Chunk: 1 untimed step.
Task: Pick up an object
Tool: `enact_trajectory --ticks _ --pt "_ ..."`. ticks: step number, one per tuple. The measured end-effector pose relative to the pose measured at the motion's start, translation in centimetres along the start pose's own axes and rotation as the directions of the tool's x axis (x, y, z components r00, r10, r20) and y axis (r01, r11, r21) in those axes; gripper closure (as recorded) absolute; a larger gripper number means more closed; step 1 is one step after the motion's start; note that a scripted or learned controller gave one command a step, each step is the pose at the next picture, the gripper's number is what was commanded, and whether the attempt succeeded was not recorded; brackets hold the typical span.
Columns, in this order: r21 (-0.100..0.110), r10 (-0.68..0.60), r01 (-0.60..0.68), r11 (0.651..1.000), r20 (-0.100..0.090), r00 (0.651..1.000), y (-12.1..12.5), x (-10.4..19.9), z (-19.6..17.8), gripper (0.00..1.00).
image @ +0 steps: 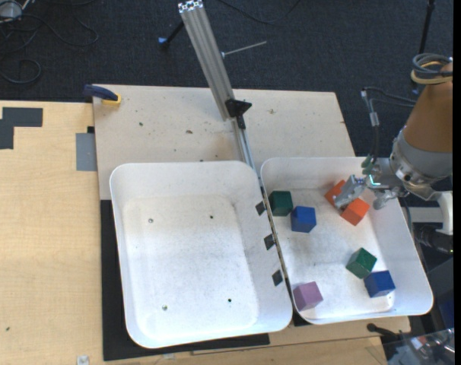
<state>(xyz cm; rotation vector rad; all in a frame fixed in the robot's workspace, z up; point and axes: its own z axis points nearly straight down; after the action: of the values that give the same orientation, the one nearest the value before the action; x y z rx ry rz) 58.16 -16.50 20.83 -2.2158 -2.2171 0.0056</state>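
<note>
6 small blocks lay in the right bin [413,280]: a dark green cube [281,201] touching a blue cube [303,219], an orange block [353,211] beside a red one [335,193], another green cube [361,262] against a blue one [379,283], plus a purple cube [307,295] near the front-left corner

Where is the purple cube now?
The purple cube lies in the right bin, at its lower left corner in the camera view, left of the lower blue cube.

A slanted aluminium rail [214,63] crosses the bench [170,120], with a blue-handled clamp [102,93] at its far-left corner.
</note>
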Motion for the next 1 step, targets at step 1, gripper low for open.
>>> enact_trajectory --ticks 1 --pt "-0.004 0.001 -0.001 1.000 0.001 1.000 0.09 -0.04 -0.22 0.00"
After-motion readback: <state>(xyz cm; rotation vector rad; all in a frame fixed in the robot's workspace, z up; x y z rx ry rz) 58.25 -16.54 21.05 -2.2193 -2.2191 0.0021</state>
